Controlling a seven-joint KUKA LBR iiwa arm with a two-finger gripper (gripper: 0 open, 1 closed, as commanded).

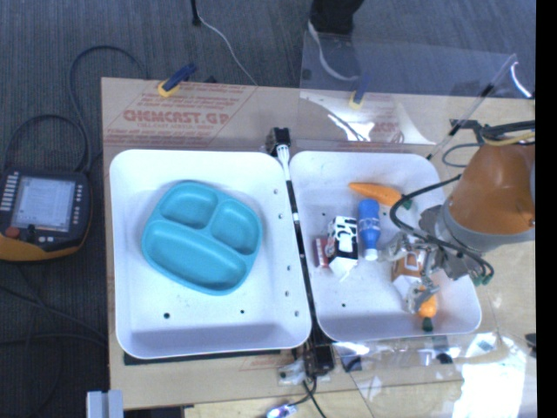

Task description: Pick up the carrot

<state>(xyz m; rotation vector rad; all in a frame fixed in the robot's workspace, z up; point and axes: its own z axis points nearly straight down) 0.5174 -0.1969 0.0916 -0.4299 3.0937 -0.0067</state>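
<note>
A small orange carrot [426, 305] with a green tip lies near the front right corner of the right bin [452, 316]. My gripper [416, 270] hangs just behind and above it, at the end of the grey arm with the orange band [492, 190] that reaches in from the right. The carrot's upper end sits right at the gripper's lower parts. The view does not show whether it is between them. Clutter at the wrist hides the tips.
The right bin also holds a longer orange tapered object [376, 192] at the back, a blue bottle [369, 225], a black-and-white item [345, 233] and a small red item [324, 249]. A blue sectioned plate [202, 235] lies in the left bin [139, 320].
</note>
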